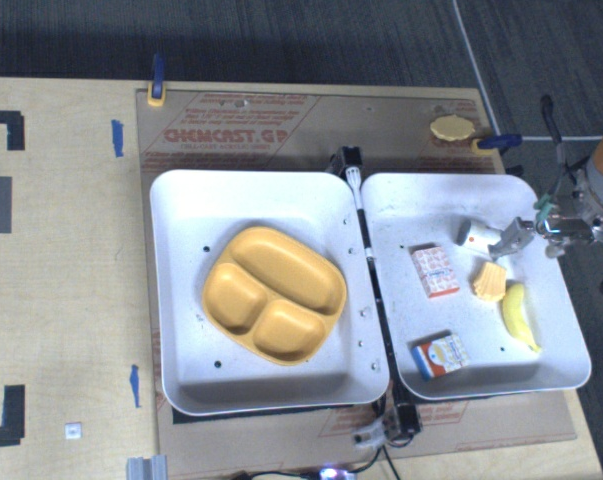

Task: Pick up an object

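The arm reaches in from the right edge, its gripper (514, 236) angled down and leftward at mid-height.

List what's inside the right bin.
Right bin holds a banana, yellow wedge, two small cartons and a grey piece beside the gripper.

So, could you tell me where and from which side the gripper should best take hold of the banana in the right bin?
Probably across the middle of the banana, coming straight down from above. It lies flat on the floor of the right bin, long and narrow, so the fingers would best close across its short width. The yellow wedge crowds its upper end and the bin wall is near its right side, so mid-length looks freest.
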{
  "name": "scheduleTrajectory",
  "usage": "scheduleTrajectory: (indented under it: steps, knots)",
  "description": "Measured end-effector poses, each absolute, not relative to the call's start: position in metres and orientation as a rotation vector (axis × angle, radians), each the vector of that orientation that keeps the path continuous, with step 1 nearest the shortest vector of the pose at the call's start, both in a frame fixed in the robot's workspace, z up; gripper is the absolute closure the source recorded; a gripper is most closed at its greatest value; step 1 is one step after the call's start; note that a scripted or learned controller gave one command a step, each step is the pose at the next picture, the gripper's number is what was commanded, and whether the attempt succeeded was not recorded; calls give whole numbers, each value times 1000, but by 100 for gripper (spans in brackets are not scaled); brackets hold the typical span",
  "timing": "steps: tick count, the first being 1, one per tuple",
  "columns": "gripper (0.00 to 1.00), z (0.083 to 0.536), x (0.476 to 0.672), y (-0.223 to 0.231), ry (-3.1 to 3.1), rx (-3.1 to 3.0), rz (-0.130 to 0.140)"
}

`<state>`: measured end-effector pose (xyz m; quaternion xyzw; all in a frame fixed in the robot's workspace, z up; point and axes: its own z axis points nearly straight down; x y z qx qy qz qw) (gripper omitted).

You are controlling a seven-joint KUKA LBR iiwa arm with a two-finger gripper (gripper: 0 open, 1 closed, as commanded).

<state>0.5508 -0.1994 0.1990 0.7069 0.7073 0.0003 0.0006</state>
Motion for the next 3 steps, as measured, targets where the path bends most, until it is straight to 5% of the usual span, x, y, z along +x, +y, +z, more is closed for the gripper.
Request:
scheduleTrajectory:
  steps: [1,2,3]
  knots:
    - [0,96,535,-209,2223,2218,4]
    - [100,105,536,-210,2219,2218,5]
    - [100,205,503,-135,2222,2218,2]
